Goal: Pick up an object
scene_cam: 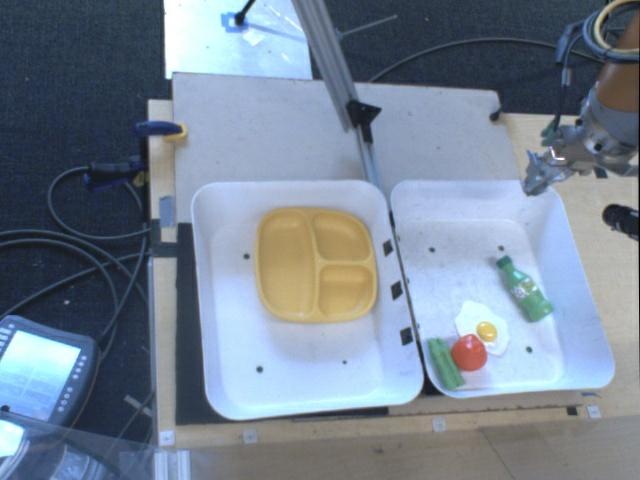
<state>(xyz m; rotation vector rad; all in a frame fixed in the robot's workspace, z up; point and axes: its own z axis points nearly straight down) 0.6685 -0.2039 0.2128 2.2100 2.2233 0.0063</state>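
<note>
In the right-hand white bin, toward the lower right of the frame, lie a green bottle, a fried-egg toy, a red tomato touching the egg's lower edge, and a green vegetable piece just left of the tomato. The left-hand white bin holds a yellow divided plate lying flat near its middle. The gripper hangs at the right bin's upper right corner, well apart from the objects, and whether it is spread or closed cannot be told.

Below my grey wrist: yellow divided tray in left white bin; green bottle, red tomato, white-and-yellow fried egg.
</note>
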